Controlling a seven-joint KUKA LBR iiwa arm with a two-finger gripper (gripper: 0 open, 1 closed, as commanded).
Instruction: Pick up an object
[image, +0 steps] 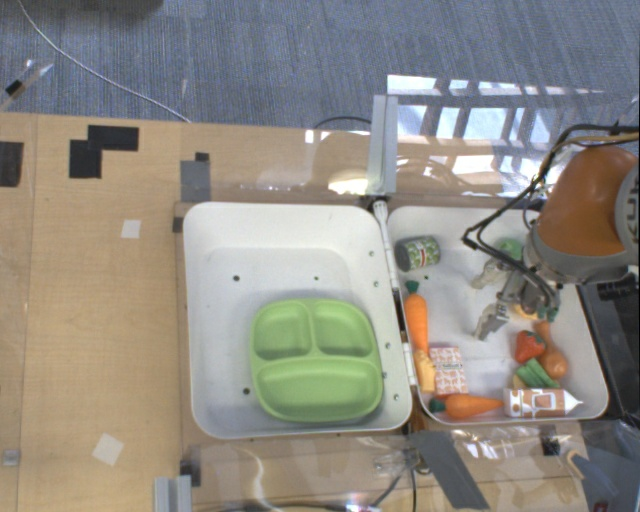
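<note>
My gripper (489, 299) hangs over the middle of the right bin (455, 232), open, with bare white floor between its fingers. To its left lies an orange carrot (416, 318), and a green can (417, 252) rests on its side farther back. A red toy vegetable (529, 346) sits just right of the lower finger. Along the bin's front edge lie a second carrot (470, 405), a small pink box (447, 367) and a white bottle (541, 402). The arm's orange band (590, 205) hides the bin's back right corner.
The left bin (230, 250) holds a green divided plate (315, 358). Green and orange toy pieces (541, 373) crowd the right bin's front right corner. A black cable (500, 225) loops from the wrist over the back of the bin. A metal post (381, 150) stands behind the bins.
</note>
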